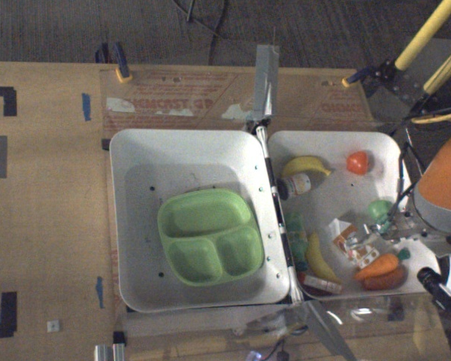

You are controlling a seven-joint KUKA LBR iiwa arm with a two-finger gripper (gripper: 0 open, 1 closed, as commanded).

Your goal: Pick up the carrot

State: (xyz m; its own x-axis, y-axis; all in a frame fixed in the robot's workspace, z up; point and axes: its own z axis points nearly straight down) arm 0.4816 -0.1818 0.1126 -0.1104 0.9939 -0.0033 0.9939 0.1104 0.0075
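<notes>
Near right bin's [391,145] front edge, carrot [377,266]

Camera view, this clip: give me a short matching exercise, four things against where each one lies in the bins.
Things:
1. carrot
2. green tray
3. red tomato
4. upper banana

Places:
A. left bin
B. right bin, far right corner
C. right bin, near right corner
D. right bin, far edge by the divider

Pairs: 1-C, 2-A, 3-B, 4-D

Orange carrot [377,266] lies flat (slightly tilted) in right bin [327,143].
</notes>
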